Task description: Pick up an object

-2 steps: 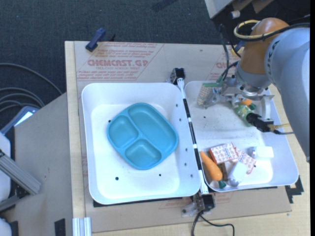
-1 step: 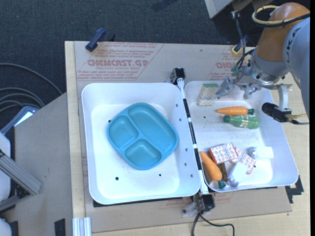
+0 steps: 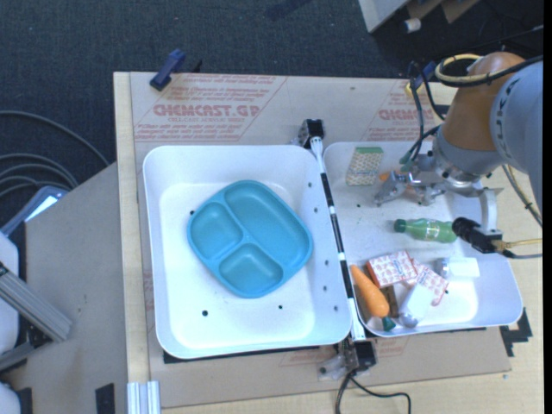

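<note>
My gripper hangs over the far part of the right bin, fingers spread open with nothing between them. Just in front of it a green bottle lies on its side. A small green-and-white box sits to the gripper's left, near the bin's far corner. At the near end lie an orange carrot, a red-and-white packet and a white wrapper, packed close together. A blue divided plate rests in the left bin.
A raised divider runs between the two bins. A white block lies by the right bin's right wall. Cables trail from the wrist over that wall. The bench extends beyond the bins.
</note>
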`<state>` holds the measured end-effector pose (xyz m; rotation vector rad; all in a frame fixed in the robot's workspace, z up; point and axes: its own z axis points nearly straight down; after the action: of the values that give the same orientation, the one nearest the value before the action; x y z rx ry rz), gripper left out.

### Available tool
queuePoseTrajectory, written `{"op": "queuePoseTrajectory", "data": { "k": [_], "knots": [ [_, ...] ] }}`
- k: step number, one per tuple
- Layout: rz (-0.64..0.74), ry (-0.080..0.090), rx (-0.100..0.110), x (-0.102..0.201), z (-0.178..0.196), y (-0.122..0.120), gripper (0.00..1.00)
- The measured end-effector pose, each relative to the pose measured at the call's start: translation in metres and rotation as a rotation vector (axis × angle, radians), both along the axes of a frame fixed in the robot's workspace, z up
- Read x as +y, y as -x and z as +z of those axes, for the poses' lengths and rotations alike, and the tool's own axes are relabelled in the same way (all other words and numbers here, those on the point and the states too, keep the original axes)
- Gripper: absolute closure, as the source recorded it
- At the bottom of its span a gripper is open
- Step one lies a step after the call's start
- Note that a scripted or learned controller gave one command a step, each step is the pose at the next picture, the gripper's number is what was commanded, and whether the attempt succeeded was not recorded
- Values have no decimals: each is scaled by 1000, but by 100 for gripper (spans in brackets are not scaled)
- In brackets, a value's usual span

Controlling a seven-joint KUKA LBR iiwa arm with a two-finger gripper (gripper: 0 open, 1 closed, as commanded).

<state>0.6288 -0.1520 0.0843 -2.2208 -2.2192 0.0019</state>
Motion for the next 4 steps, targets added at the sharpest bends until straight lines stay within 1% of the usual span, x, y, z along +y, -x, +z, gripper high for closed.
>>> {"op": "queuePoseTrajectory", "data": {
  "k": [1,2,3,4],
  "knots": [
    [0,-1,0,24,0,39,0],
    [0,0,-1,11,0,82,0],
    [0,0,-2,18,0,119,0],
    [0,0,-5,18,10,118,100]
  ]
}}
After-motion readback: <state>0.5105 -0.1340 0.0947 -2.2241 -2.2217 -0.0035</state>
